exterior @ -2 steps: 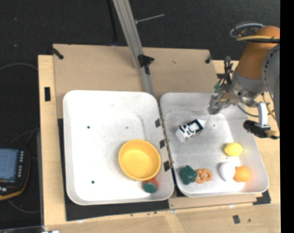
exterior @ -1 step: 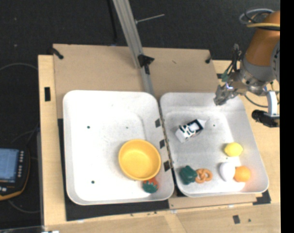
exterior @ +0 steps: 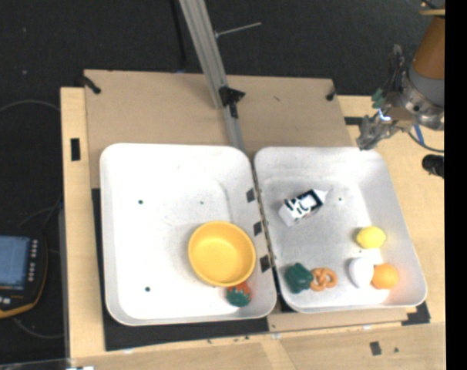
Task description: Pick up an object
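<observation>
A: From the camera above, where is the pincer (exterior: pixel 370 136)?

B: At the far right, just outside the back corner of the right bin (exterior: pixel 388 183), hanging below the arm (exterior: pixel 428 60). It is over the worktop (exterior: pixel 295 99), not over the bin floor. Nothing shows between its tips, so it carries nothing. Whether it is apart or together I cannot tell; it is too small and dark.

A: So which step is this?

B: I'd judge the start: the approach, with no object chosen or touched yet.

A: What is there to take?

B: In the right bin, a white box (exterior: pixel 303 205) with black print lies tilted near the middle, well apart from the rest. A yellow lump (exterior: pixel 370 237) sits by the right wall. Along the front lie a green piece (exterior: pixel 297 277), a pretzel (exterior: pixel 324 279) touching or nearly touching it, then a white piece (exterior: pixel 361 271) with an orange ball (exterior: pixel 384 276) pressed against it.

A: And the left bin (exterior: pixel 141 176)?

B: A yellow bowl (exterior: pixel 221 253) near the front right, with a small red and green thing (exterior: pixel 239 294) tucked just beside its front edge, close to the bin wall.

A: What does the next move call for?

B: Likely swinging in over the right bin and coming down on one item. The box looks the easiest pick: it stands alone and is nearest the pincer. The front cluster is crowded, so a descent there could knock neighbours or close on two things.
</observation>
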### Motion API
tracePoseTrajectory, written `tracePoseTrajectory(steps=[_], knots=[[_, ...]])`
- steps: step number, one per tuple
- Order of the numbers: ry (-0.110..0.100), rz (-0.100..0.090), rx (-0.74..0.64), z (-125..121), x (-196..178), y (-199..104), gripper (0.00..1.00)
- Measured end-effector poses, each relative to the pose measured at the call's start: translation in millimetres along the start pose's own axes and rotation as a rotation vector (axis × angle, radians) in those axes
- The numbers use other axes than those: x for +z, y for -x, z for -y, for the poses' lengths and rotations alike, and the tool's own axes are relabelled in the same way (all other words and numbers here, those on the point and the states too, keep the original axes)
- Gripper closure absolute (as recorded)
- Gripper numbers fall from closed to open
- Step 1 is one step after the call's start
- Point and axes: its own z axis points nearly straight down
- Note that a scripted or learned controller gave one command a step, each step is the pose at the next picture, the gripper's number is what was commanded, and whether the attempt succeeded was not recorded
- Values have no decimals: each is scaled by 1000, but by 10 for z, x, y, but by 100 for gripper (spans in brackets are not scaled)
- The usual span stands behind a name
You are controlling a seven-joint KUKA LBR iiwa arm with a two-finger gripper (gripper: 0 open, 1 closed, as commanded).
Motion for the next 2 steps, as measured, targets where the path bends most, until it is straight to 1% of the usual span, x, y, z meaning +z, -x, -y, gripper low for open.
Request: tracePoseTrajectory(steps=[1, 2], knots=[[-3, -2, -2, -14, -340, 10, 100], [-10, -4, -4, 167, -189, -505, 100]])
